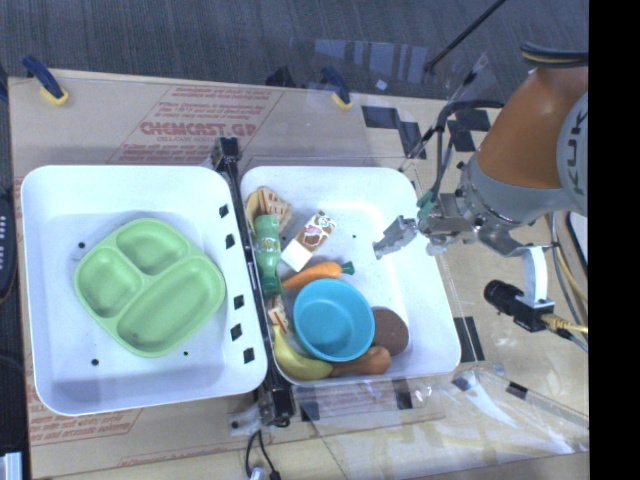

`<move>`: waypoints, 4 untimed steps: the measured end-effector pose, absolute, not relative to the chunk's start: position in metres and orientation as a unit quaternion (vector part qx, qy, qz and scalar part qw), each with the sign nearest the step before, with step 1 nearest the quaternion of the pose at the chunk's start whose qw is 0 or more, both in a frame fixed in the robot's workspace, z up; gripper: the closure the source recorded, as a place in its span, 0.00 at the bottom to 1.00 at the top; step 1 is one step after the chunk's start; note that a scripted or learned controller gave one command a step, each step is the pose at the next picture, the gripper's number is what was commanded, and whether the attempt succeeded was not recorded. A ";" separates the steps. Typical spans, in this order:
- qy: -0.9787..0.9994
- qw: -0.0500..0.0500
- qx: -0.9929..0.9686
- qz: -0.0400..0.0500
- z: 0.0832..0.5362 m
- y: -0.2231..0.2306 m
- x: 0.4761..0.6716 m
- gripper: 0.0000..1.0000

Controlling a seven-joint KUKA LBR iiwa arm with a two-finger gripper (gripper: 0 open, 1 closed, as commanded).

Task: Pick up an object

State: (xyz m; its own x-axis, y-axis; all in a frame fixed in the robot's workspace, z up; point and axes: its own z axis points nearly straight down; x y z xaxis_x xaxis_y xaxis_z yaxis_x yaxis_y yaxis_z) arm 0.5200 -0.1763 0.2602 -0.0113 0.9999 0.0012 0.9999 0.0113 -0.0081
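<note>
Reaching in from the right, the grey arm (520,183) with its orange band holds its end effector (393,236) over the right bin (430,298), near that bin's right wall; whether it is wide or narrow cannot be told from this angle, and nothing is seen in its grasp. The objects lie crowded toward the left and lower part of the right bin: a blue bowl (334,319) sits low in the pile, an orange carrot (315,272) just above it, a yellow banana (298,360) below-left of the bowl, a brown round piece (392,330) to the bowl's right, and a green bottle (267,251) against the bin's left wall. Left of the right bin, the second bin (50,368) carries a green divided plate (150,286). Both bins rest on the counter (150,118).
</note>
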 end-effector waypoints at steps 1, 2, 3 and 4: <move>-0.711 0.008 -0.703 0.005 0.137 -0.127 0.507 0.00; -0.756 0.001 -0.654 0.012 0.105 -0.108 0.608 0.00; -0.685 -0.001 -0.728 0.007 0.104 -0.110 0.647 0.00; -0.769 0.003 -0.639 0.002 0.093 -0.136 0.576 0.00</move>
State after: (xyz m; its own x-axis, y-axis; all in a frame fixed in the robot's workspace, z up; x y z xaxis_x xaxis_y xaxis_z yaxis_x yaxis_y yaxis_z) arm 0.5762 -0.1365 0.0929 -0.1843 0.9829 0.0010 0.9829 0.1843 -0.0067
